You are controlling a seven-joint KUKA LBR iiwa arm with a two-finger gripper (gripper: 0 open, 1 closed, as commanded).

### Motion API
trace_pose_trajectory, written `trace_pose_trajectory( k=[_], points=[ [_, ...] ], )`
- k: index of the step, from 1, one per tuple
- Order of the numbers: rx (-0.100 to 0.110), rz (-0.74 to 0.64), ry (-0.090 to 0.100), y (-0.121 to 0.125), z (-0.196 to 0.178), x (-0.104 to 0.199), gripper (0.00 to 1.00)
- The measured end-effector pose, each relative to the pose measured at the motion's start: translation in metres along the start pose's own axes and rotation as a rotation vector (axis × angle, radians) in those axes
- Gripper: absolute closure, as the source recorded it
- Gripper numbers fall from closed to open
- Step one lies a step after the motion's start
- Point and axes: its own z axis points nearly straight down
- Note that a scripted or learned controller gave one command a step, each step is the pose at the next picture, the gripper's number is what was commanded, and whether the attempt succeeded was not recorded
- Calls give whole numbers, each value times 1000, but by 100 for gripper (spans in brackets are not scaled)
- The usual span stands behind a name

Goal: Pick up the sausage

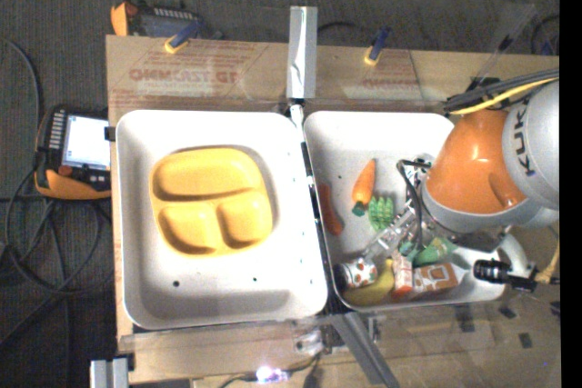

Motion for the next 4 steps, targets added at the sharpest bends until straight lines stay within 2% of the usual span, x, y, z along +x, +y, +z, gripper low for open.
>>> trace_pose_trajectory(
  k=[1,2,3,4],
  points=[
    [2,2,6,0,-7,1,100],
    [-2,-704,1,-23,8,-26,100],
    [0,-1128,-1,-52,8,-58,100],
    [-4,-1125,3,-51,0,-57,100]
  ],
)
